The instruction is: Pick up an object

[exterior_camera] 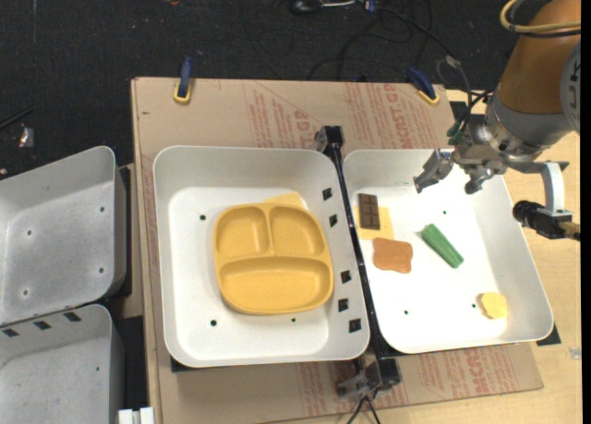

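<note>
The gripper (454, 175) hung empty, fingers apart, over the right bin's (526, 265) far edge; the green block (441, 245) lay just nearer, its long axis slanting near-right.

The right bin (517, 321) has the most free room: its near-left floor and far-left corner lie bare. Four small things sit in it, well apart from each other except two: a brown bar (369, 212) at the left wall, an orange piece (392, 255) just near of it, a green block (442, 246) in the middle, and a yellow lump (492, 305) near the right corner. The claw (454, 178) hangs open over the far edge, with clear floor beneath it. In the left bin (175, 228) a yellow tray (273, 260) takes up the middle, leaving only a margin around it.
</note>
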Action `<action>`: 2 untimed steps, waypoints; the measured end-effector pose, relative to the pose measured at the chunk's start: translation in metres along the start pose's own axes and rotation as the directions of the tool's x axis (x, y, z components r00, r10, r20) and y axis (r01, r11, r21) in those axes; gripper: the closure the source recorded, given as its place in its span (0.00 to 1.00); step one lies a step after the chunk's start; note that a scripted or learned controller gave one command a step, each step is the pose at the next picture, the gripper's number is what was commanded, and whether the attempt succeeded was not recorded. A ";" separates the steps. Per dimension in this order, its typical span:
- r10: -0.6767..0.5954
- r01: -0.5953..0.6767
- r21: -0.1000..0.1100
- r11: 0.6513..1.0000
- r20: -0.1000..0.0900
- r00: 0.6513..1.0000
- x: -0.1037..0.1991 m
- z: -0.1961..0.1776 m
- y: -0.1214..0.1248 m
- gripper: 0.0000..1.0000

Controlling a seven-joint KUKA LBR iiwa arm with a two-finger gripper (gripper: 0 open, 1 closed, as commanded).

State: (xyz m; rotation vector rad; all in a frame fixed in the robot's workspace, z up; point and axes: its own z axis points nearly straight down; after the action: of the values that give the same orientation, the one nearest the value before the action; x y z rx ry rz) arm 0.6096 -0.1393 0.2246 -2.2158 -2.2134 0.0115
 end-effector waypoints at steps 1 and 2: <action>-0.002 0.002 -0.012 1.000 0.002 1.000 0.000 -0.007 0.003 0.00; 0.000 0.000 -0.007 1.000 0.002 1.000 -0.007 0.050 0.009 0.00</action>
State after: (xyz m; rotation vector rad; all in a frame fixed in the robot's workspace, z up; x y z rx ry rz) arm 0.6183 -0.1458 0.1746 -2.2205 -2.2176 0.0051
